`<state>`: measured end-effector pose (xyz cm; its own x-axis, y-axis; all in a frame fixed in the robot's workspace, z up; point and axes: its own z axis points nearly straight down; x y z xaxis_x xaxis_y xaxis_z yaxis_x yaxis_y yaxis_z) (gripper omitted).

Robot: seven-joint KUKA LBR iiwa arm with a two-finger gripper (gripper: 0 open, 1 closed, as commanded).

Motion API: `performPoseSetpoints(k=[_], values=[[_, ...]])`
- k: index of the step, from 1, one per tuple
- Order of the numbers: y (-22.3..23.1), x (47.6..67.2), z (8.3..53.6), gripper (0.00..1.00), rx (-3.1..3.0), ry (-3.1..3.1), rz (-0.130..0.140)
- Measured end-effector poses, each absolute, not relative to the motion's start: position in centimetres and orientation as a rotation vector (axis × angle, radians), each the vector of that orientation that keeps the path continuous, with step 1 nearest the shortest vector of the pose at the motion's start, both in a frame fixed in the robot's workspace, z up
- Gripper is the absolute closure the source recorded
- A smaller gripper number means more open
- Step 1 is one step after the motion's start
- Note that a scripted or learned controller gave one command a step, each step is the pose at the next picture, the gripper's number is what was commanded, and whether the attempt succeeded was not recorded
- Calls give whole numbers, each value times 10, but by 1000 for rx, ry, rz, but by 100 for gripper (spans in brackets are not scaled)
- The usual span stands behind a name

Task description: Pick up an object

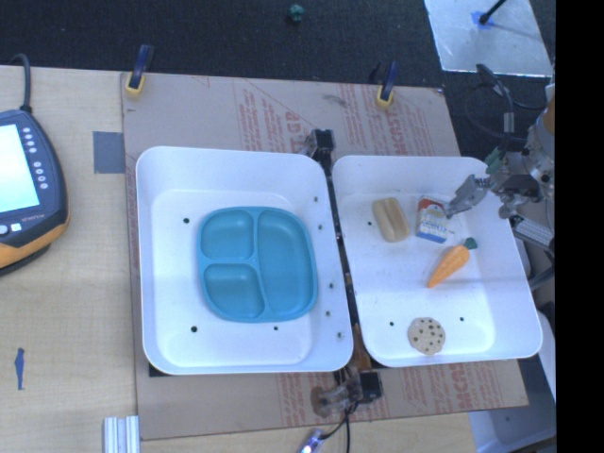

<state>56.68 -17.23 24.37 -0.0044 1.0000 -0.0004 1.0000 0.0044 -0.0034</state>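
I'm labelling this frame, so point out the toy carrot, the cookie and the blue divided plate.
toy carrot [447, 265], camera view, middle of its orange body.
cookie [427, 335], camera view, centre of its top face.
blue divided plate [257, 263], camera view, ridge where its compartments meet.

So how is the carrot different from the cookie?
The carrot is orange, long and pointed, with a green tip; the cookie is tan, round and flat, with dark dots. The carrot lies slanted mid-bin; the cookie sits nearer the bin's front rim. Both rest in the right white bin.
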Motion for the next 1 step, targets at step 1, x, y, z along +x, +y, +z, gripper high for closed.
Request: performPoseSetpoints(k=[1], values=[[-212, 560, 132, 0, -2214, -2224, 7]])
